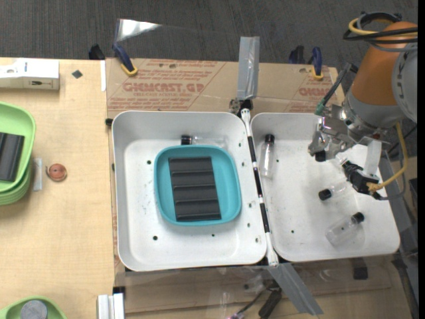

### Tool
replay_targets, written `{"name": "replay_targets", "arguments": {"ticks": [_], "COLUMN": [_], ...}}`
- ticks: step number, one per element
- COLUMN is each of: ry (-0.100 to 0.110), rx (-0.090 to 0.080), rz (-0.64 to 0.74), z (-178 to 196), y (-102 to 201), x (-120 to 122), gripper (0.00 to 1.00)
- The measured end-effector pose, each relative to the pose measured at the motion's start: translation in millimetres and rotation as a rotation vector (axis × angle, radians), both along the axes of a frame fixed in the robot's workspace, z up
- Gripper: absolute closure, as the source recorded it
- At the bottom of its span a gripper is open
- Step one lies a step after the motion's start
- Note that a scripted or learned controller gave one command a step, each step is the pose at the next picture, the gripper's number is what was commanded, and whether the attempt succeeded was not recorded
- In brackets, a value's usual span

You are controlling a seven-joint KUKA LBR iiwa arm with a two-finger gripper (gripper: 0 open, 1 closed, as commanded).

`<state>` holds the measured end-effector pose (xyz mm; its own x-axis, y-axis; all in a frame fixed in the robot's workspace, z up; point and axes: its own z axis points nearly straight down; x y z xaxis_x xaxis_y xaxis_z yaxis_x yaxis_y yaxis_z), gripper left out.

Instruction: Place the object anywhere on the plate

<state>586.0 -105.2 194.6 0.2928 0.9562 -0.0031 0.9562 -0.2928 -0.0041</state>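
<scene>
A teal plate (231,190) with a black ridged insert (193,187) lies in the middle of the left bin (133,198). Three clear vials with black caps lie in the right bin (292,238): one (267,157) along its left wall, one (333,191) near the middle, and one (344,228) toward the front right. A further small vial (194,140) lies in the left bin just behind the plate. My gripper (322,150) hangs over the back of the right bin, above and behind the middle vial, pointing down and to the left.
The orange-banded wrist (382,72) and its cables (372,178) cover the right bin's back right corner. A cardboard sheet (172,85) lies behind the bins. A green tray (13,155) and a white box (30,74) sit on the wooden bench at the left.
</scene>
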Motion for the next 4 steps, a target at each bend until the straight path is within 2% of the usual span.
{"name": "replay_targets", "arguments": {"ticks": [1, 2, 3, 4], "ry": [0.0, 0.0, 0.0, -0.002], "rx": [0.001, 0.002, 0.002, 0.001], "rz": [0.06, 0.26, 0.26, 0.276], "z": [-4, -4, -4, 22], "y": [67, 133, 132, 93], "x": [-42, -67, -67, -23], "gripper": [1.0, 1.0, 0.0, 0.0]}}
